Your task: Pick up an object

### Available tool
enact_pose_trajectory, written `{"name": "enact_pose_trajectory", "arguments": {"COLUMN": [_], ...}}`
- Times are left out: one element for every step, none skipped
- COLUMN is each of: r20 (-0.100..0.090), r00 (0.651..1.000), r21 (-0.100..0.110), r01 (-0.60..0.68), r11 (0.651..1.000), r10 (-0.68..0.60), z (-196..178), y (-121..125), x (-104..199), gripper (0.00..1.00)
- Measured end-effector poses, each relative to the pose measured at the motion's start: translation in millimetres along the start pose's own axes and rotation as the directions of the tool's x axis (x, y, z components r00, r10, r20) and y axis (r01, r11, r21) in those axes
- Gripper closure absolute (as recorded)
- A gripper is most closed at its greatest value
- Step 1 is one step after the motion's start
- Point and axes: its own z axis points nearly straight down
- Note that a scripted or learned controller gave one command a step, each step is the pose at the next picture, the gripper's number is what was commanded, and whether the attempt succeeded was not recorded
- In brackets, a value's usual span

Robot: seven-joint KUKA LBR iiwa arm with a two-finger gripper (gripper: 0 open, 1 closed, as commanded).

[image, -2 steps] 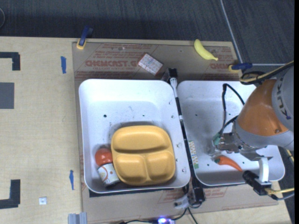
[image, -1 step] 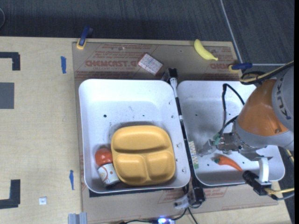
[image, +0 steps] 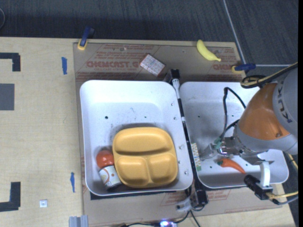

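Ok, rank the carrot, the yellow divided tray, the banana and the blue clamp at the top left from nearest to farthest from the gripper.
From the gripper, in the right bin:
1. Carrot, right beside it, same bin.
2. Yellow divided tray, in the left bin.
3. Banana, on the cardboard beyond the bins.
4. Blue clamp, far top-left corner.

- Left bin [image: 94, 103]: open floor across the far half; near half taken up by yellow divided tray [image: 144, 156], with orange-capped bottle [image: 107, 167] wedged between tray and left wall.
- Right bin [image: 199, 103]: open floor at far and left parts; near-right part blocked by arm [image: 265, 119] and gripper [image: 218, 149].
- Orange carrot-like item [image: 232, 164] just beside gripper, near front wall.
- Black cable [image: 227, 100] looping over right bin's far side.
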Motion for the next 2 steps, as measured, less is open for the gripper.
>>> {"name": "enact_pose_trajectory", "arguments": {"r20": [0.001,0.001], "r00": [1.000,1.000], "r21": [-0.005,-0.004], "r01": [0.000,0.000], "r11": [1.000,1.000], "r10": [0.000,0.000], "z": [-10.2,-10.1], "y": [1.6,1.5], "x": [0.0,0.0], "gripper": [1.00,0.00]}}
